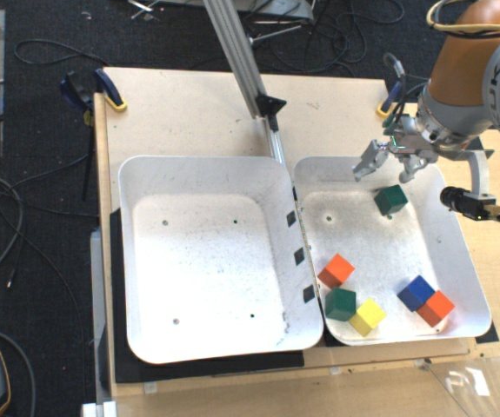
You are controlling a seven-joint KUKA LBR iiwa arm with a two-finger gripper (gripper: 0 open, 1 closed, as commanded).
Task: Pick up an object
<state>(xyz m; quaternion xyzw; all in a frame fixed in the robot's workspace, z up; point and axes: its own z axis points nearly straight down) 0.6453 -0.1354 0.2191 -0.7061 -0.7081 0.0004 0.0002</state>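
A pale wooden bench [197, 111] is set on a dark floor strewn with black cables, and it bears two shallow white plastic bins side by side. The left white bin [202, 259] is seen beside the right white bin [458, 241], where six small cubes are gathered, presumably as a stock to be picked from. A dark green cube [391, 200] lies apart near the back of that bin. Toward the front, an orange cube [336, 269], a second green cube [341, 303] and a yellow cube [369, 315] are clustered, with a blue cube [416, 291] touching a second orange cube [438, 307] further right.

The grey two-finger gripper [387, 165] is held just above and behind the lone dark green cube, with its jaws spread apart and nothing between them. This stance is judged to be an approach, since that cube stands clear of neighbours and is the easiest target.
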